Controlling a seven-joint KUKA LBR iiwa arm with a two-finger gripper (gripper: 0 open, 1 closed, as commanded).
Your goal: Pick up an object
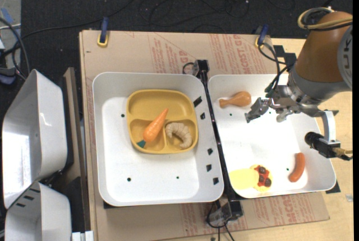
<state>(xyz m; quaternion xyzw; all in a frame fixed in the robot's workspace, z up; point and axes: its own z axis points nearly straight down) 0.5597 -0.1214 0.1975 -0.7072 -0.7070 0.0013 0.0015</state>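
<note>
Nearest, in the right bin (314, 184), lie a yellow slice with red bits (251, 177) and a sausage (297, 167), farther back the gripper (269, 110) hangs with jaws spread and nothing between them, near the drumstick (236, 100), while the left bin's yellow tray (138, 102) holds a carrot (155, 125) and a shrimp (179, 133).

Toy foods lying across my two bins.
In the right bin I see a drumstick (236, 100) at the top left, a sausage (297, 167) tilted at the lower right, a pizza slice (251, 177) flat at the bottom; carrot (155, 125) and shrimp (179, 134) share the yellow plate (138, 104).
</note>
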